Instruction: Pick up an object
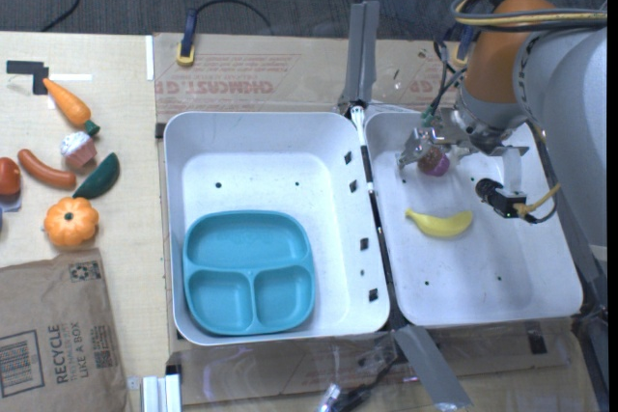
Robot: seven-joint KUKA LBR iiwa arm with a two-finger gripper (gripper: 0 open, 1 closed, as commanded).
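So: right bin (541,294) | gripper (432,150) jaws right over purple object (436,163) at back, closed or not? can't tell | banana (441,223) nearby | risk: small round thing rolls out, comes up empty

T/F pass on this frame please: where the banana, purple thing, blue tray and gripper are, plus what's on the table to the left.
1. The banana lies in the right bin. True.
2. The blue tray sits in the right bin. False: it is in the left bin, at its near end.
3. The gripper is over the right bin, right by a small purple object. True.
4. The banana is between the gripper's fingers. False: it lies on the bin floor, apart from the gripper.
5. A toy pumpkin and carrot lie on the table left of the bins. True.
6. The blue tray holds the purple object. False: that object is in the right bin.
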